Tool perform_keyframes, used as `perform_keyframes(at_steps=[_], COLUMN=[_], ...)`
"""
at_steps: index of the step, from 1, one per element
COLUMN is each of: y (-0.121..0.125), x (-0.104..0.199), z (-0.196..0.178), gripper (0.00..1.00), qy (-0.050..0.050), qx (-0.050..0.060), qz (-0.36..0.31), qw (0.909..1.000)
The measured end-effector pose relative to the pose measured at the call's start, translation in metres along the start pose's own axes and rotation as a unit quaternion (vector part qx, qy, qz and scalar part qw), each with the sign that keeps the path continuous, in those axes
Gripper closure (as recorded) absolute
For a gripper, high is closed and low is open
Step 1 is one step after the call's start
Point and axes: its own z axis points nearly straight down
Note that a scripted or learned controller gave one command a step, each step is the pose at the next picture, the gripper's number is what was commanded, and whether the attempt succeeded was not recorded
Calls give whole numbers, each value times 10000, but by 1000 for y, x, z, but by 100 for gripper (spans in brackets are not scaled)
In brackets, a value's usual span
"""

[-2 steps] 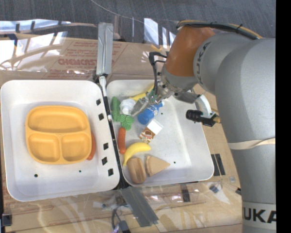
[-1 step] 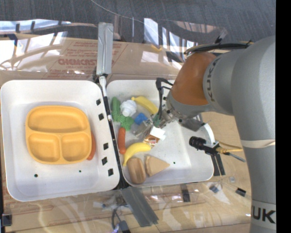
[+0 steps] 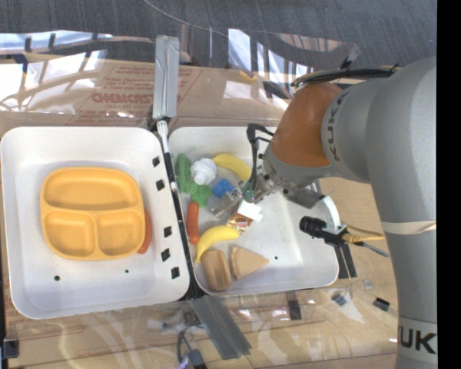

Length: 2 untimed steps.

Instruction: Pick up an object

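The right bin (image 3: 307, 260) holds a pile of toy food. A green piece (image 3: 186, 177) lies by the left wall, with a white piece (image 3: 203, 170) and a small blue piece (image 3: 223, 188) beside it. One yellow banana (image 3: 232, 164) sits at the back, another banana (image 3: 215, 237) near the front. An orange carrot (image 3: 193, 221) lies along the left wall. A brown bread roll (image 3: 214, 269) and a tan wedge (image 3: 248, 262) rest at the front. My gripper (image 3: 237, 204) is low over the pile's middle, between the blue piece and the front banana.
The left bin (image 3: 23, 275) carries a yellow divided tray (image 3: 92, 214) with an orange piece (image 3: 145, 235) against its right side. A metal bar (image 3: 166, 79) runs between the bins at the back. The arm (image 3: 369, 137) covers the right bin's right side.
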Motion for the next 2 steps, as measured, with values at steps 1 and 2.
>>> perform_keyframes(at_steps=[1,2], y=[61,44], x=[4,-24], z=[-1,-89], gripper=[0,0], qy=[-15,-27], qx=[-15,-23], qz=[-1377,127], qw=[9905,9999])
